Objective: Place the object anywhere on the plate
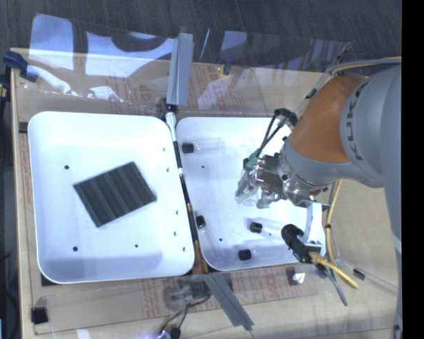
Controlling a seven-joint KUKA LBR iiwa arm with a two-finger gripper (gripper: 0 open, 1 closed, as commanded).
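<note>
Wooden counter (113, 299) on dark carpet (268, 13) carried two white bins. Left bin (49, 246) held dark ribbed plate (115, 193). End effector (258, 189) hung over right bin (219, 253); open/shut state and the object unclear.

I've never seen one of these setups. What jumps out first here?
The big grey arm with its orange band reaches in from the right, its gripper low over the right white bin. In the left bin a dark ribbed plate lies flat at a slant.
</note>
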